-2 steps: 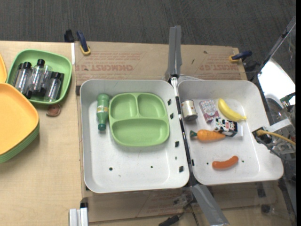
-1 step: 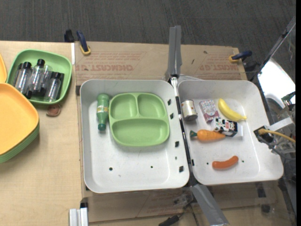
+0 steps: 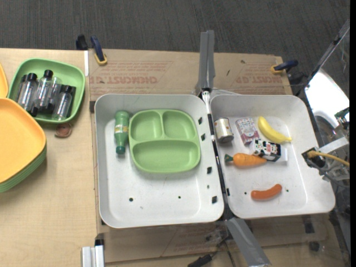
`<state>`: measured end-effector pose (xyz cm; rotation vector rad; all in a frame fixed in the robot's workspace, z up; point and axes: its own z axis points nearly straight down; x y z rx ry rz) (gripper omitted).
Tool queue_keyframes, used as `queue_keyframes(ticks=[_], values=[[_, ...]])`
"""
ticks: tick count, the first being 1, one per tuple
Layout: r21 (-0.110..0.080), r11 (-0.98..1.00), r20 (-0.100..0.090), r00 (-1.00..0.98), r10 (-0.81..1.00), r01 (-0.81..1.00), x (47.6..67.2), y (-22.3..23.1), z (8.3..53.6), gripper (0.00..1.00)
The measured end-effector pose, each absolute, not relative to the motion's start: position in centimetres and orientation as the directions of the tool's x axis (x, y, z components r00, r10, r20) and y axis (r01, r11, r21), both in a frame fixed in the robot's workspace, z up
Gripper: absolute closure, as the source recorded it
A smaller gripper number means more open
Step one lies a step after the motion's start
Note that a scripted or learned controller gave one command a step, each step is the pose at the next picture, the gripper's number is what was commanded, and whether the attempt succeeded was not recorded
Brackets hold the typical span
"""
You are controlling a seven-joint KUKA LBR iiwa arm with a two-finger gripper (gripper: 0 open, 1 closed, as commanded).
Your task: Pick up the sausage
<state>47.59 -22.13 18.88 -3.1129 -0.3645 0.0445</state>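
The sausage [image 3: 266, 193] lay alone near the right bin's [image 3: 295, 203] near edge, clear for grasping; the jaws' state couldn't be told.

The sausage [image 3: 266, 193] lies in the lower middle of the right bin [image 3: 311, 204], apart from the other items. Above it a carrot [image 3: 248, 160] rests beside a printed packet [image 3: 268, 149], with a banana [image 3: 272, 130], a pink packet [image 3: 246, 129] and a small metal can [image 3: 223, 130] further up. In the left bin [image 3: 150, 204] sits a green divided plate [image 3: 164, 141], a green bottle [image 3: 121, 131] just left of it. At the frame's upper left, a green tray [image 3: 75, 82] holds dark bottles [image 3: 44, 95].
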Motion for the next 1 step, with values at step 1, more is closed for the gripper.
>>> queue_keyframes(ticks=[1], values=[[-0.011, -0.972, -0.031, 0.972, 0.235, 0.234, 47.6, -22.15, 19.64, 1.0]])
